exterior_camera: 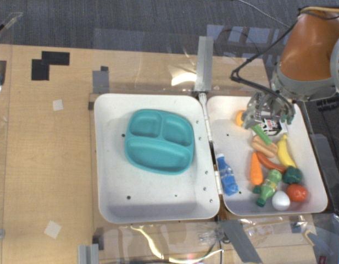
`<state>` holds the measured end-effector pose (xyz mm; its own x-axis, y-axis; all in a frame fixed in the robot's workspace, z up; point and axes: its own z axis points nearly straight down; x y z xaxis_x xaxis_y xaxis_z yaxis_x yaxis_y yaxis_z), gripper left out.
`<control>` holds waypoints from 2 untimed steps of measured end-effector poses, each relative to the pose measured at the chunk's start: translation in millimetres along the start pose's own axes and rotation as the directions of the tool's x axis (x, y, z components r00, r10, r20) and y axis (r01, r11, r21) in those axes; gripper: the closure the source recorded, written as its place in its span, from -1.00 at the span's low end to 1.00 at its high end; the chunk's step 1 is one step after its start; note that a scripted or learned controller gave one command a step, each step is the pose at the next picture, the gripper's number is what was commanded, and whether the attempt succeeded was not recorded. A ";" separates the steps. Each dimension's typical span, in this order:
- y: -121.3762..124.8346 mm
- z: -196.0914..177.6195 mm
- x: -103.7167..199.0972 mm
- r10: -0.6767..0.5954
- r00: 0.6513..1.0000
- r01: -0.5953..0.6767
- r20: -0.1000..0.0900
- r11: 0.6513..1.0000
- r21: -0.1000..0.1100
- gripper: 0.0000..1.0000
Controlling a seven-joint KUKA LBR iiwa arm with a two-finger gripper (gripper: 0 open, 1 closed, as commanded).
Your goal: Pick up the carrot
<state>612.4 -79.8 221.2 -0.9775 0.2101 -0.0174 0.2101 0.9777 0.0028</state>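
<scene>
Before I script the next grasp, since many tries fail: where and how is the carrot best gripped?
Probably at the carrot's thick middle, coming straight down, fingers closing across its width. It lies flat and nearly upright in the view, in the right bin. Its left side faces bare floor; a red sausage and a green bottle crowd its right side and lower end, so keep the grip high.

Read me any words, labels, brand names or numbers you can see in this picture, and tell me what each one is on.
No text can be read anywhere in this view.
Blue packet in the right bin: light markings, too blurred to read.
Black, white and red patch under the gripper: looks like a printed label, too small to read.
Black shapes on the bench: plain marks, not letters.
</scene>
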 end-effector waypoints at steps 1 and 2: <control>-35.3 127.3 90.2 -0.174 0.985 0.174 -0.004 0.985 -0.001 1.00; 26.6 28.4 111.3 -0.191 0.982 0.191 0.004 0.982 -0.003 1.00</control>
